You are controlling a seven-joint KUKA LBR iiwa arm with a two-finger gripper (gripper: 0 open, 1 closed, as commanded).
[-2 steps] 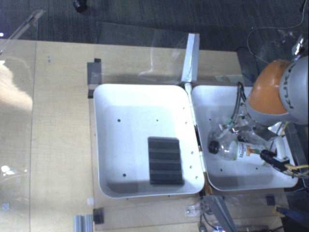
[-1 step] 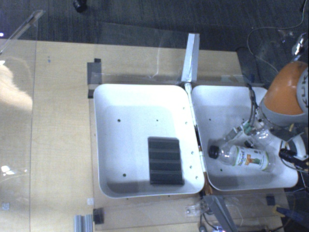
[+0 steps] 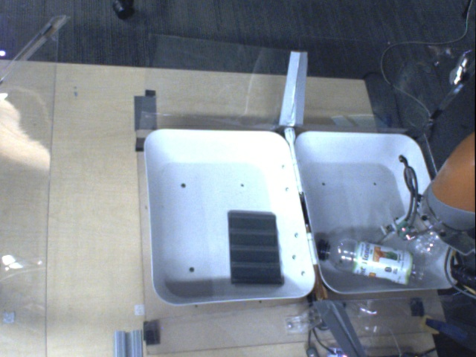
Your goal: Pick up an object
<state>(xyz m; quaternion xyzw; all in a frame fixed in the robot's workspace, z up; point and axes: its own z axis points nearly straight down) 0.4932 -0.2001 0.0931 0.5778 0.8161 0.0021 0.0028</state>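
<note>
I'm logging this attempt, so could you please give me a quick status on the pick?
Gripper low in right bin, over the clear bottle's base end. Bottle lying on its side, not lifted. Black ridged block in left bin.

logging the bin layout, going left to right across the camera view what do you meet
Left bin → black ridged block lying in it → right bin → clear plastic bottle lying on its side, dark cap to the left → pincer at the bottle's right end → orange band of the arm.
</note>
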